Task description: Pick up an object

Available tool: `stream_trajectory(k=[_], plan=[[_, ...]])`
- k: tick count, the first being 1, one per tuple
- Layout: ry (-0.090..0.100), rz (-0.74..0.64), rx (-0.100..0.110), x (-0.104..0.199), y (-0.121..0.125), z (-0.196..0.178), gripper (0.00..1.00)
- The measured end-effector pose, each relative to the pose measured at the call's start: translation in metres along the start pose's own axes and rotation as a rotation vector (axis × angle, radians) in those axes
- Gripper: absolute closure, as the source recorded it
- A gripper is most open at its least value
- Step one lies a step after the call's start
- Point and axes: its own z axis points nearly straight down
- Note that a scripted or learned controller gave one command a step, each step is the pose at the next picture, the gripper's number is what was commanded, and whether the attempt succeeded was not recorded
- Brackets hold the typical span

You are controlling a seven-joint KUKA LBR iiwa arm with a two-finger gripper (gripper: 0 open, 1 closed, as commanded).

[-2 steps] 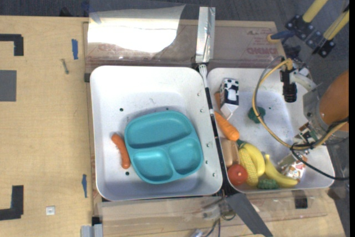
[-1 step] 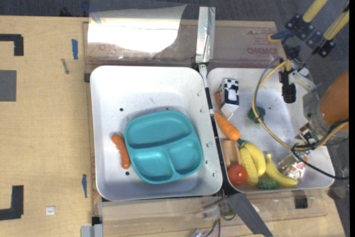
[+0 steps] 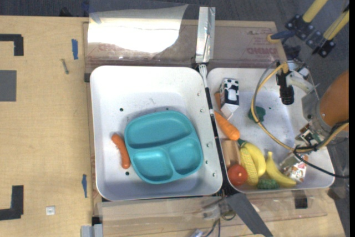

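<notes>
The right bin [image 3: 272, 114] holds a black-and-white patterned box [image 3: 229, 91], a carrot [image 3: 227, 126], a red tomato [image 3: 237, 174], a yellow corn cob [image 3: 253, 161], a banana [image 3: 276, 172] and a small dark green item [image 3: 257, 114]. My gripper [image 3: 297, 162] is low in that bin's near right corner, just right of the banana, beside a small red-and-white item [image 3: 300, 173]. In the left bin [image 3: 144, 83] lies a teal divided plate [image 3: 163, 145] with an orange-red sausage [image 3: 121, 150] on the bin floor to its left.
Cables loop over the right bin around [image 3: 266, 119], with a black cylindrical part [image 3: 285, 91] hanging over its far side. A shiny foil sheet [image 3: 138, 33] lies behind the bins. The wooden bench [image 3: 39, 119] stretches to the left.
</notes>
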Motion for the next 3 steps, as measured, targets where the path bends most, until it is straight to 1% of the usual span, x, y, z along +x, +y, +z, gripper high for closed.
stream_trajectory(k=[1, 2, 3], plan=[[0.009, -0.003, 0.019, 0.001, -0.009, -0.014, 1.00], [-0.016, 0.185, -0.041, 0.046, -0.157, 0.016, 1.00], [-0.005, 0.295, -0.033, 0.037, -0.194, -0.165, 1.00]])
